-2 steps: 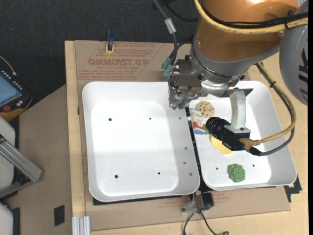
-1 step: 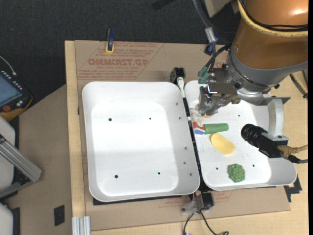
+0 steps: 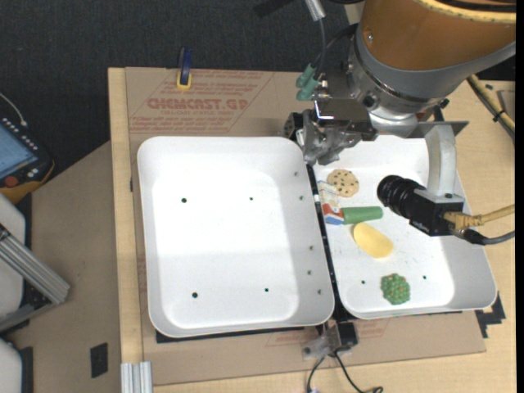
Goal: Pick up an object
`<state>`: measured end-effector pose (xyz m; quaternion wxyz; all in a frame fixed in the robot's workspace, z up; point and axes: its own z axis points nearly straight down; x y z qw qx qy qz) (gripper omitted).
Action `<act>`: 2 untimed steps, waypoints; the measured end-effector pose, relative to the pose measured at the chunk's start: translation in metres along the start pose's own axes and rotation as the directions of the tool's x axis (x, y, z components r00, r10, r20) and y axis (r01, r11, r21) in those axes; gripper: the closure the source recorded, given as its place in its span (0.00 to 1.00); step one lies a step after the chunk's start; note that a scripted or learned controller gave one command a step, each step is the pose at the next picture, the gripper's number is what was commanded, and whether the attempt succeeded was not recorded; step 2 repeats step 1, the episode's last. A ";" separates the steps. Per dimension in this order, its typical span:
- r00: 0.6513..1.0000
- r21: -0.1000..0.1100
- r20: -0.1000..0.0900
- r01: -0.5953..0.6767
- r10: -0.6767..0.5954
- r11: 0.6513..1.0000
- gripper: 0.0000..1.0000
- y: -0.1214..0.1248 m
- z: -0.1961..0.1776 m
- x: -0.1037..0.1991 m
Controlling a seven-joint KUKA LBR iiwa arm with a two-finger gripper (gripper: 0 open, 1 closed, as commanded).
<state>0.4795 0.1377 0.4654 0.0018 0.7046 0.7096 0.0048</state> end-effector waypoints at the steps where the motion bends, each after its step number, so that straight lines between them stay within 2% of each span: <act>1: 1.000 0.003 0.001 -0.001 0.001 1.000 1.00 0.000 -0.033 0.043; 2: 1.000 0.003 0.001 -0.001 0.001 1.000 1.00 0.000 -0.033 0.043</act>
